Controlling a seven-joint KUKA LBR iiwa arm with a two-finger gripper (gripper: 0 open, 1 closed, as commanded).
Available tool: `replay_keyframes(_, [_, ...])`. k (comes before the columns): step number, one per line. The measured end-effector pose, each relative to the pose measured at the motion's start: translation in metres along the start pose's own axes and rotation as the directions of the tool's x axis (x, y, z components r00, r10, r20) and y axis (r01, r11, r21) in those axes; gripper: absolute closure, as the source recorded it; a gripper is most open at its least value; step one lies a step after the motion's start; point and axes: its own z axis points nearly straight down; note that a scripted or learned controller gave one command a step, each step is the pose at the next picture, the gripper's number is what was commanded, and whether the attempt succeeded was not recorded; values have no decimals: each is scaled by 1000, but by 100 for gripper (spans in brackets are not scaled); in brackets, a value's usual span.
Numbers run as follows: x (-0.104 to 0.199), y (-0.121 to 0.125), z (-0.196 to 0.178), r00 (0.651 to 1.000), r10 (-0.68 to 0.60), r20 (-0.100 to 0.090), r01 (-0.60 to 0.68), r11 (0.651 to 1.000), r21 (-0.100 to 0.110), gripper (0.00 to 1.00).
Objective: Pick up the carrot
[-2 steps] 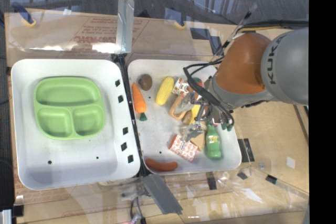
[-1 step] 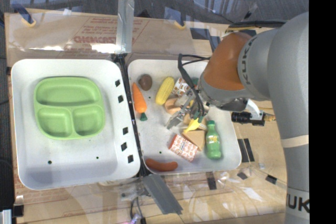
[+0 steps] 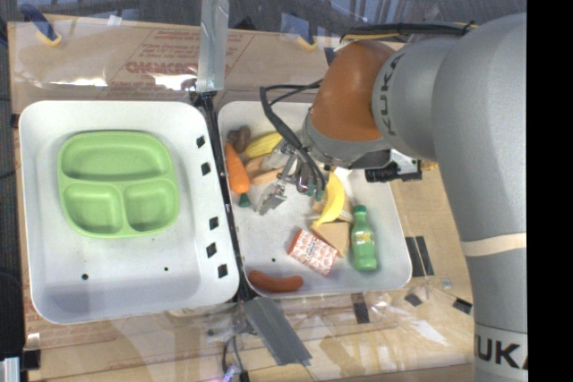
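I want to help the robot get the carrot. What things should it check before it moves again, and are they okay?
1. Carrot easy to see: ok. The carrot lies against the left wall of the right bin.
2. Gripper near the carrot: ok. The gripper hangs just right of it, a little lower.
3. Carrot between the fingers: not ok. It lies apart from them.
4. Room around the carrot: not ok. The bin wall is on its left, and a brown item and a yellow item crowd its top end.
5. Fingers open enough: cannot tell.
6. Other food out of the way: ok. The banana, green bottle and sausage lie elsewhere.
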Motion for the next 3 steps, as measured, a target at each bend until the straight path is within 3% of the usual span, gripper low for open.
replay_keyframes(1, [-3, 2, -13, 1000, -9, 7, 9, 1000, 0, 100])
replay_keyframes(2, [-6, -14, -183, 998, -60, 11, 60, 998, 0, 100])
replay_keyframes(3, [-22, -106, -228, 969, -248, 1, 248, 969, 3, 100])
